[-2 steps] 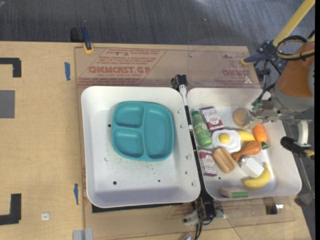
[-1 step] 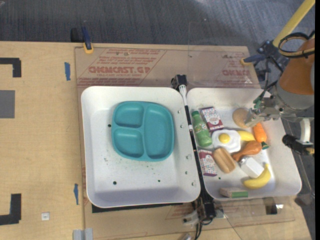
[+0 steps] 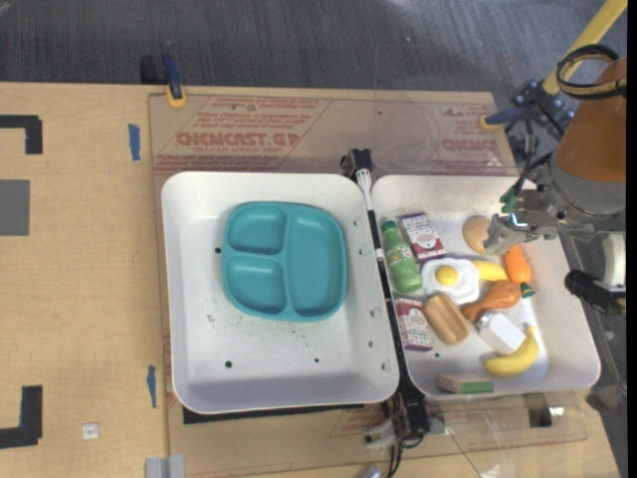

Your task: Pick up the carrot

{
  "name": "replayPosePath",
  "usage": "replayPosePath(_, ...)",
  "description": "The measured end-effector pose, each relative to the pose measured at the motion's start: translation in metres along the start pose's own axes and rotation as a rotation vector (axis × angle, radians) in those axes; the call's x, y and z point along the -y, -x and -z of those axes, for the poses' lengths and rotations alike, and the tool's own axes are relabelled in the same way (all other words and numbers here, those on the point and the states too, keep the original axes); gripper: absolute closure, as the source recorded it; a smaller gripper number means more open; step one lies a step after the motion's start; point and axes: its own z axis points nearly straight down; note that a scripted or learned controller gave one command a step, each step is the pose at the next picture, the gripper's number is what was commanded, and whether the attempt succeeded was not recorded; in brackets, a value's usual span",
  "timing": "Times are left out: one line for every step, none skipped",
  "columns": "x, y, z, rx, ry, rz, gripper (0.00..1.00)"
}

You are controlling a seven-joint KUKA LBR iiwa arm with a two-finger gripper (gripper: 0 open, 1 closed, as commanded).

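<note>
The carrot (image 3: pixel 516 264) is small and orange with a green tip, and lies at a slant in the right bin (image 3: pixel 577 361), near its right wall. My gripper (image 3: pixel 512 227) hangs just above the carrot's upper end, at the end of the grey arm with the orange band (image 3: pixel 597 137) that comes in from the right. The carrot lies on the heap of toy food, apart from the gripper as far as I can see.
Crowded around the carrot are a yellow piece (image 3: pixel 490 270), an orange-brown piece (image 3: pixel 498 295), a fried egg (image 3: pixel 453 278), a hot dog (image 3: pixel 445 319), a white block (image 3: pixel 503 334), a banana (image 3: pixel 516 358), a green bottle (image 3: pixel 401 257) and a tan round (image 3: pixel 477 232). The left bin (image 3: pixel 199 357) holds a teal divided plate (image 3: pixel 286 260).
</note>
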Motion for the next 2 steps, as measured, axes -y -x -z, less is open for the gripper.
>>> replayPosePath(0.078, 0.044, -0.095, 0.004, 0.002, 0.165, 1.00)
replayPosePath(-0.058, 0.067, -0.098, -0.001, -0.004, -0.024, 1.00)
